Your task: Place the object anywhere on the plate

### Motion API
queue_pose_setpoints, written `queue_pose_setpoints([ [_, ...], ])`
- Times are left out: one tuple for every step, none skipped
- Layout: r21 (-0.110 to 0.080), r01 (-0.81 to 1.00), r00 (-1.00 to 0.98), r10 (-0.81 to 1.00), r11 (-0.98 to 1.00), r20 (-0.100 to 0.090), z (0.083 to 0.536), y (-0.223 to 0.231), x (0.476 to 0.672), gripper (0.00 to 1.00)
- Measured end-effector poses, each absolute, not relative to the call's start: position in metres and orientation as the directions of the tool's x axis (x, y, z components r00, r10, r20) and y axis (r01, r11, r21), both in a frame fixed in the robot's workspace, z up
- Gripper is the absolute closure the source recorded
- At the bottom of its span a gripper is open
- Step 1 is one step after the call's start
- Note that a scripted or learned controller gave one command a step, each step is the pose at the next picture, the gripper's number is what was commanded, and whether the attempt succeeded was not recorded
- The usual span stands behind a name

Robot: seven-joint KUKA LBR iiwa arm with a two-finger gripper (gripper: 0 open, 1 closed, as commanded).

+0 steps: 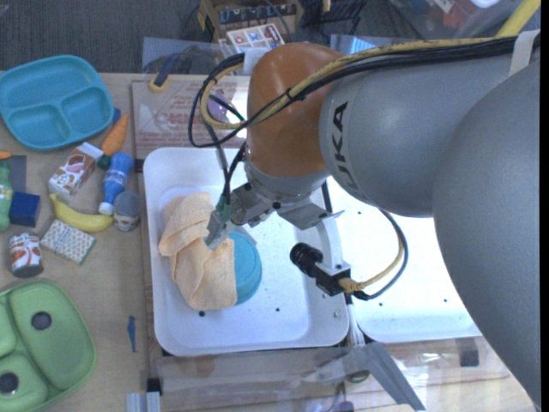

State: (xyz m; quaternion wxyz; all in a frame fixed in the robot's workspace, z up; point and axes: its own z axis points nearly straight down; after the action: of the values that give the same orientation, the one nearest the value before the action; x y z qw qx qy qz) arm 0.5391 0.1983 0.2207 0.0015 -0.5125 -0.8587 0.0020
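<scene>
A blue round plate [250, 269] lies in the left white bin [257, 329], mostly covered. A pale orange-yellow floppy object like a cloth or tortilla [199, 251] drapes over the plate's left side and the bin floor. My gripper [218, 227] comes down from the big grey and orange arm, its tips right at the upper edge of the floppy object, above the plate's left rim. The fingers look close together and touch or pinch a fold of it; the grasp is hard to read.
On the bench to the left lie a teal divided tray [56, 101], a banana [79, 215], a blue bottle [115, 181], a small carton [73, 170], a can [25, 254] and a green tray [39, 346]. The arm hides most of the right bin [412, 329].
</scene>
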Motion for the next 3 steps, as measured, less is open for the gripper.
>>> queue_pose_setpoints([
  [-0.007,0.951,-0.309,0.951,0.309,0.001,0.190,0.128,0.479,0.00],
  [-0.001,0.997,-0.082,0.997,0.082,-0.002,0.314,0.135,0.483,0.00],
  [-0.002,0.996,-0.087,0.996,0.087,-0.005,0.322,0.136,0.484,1.00],
])
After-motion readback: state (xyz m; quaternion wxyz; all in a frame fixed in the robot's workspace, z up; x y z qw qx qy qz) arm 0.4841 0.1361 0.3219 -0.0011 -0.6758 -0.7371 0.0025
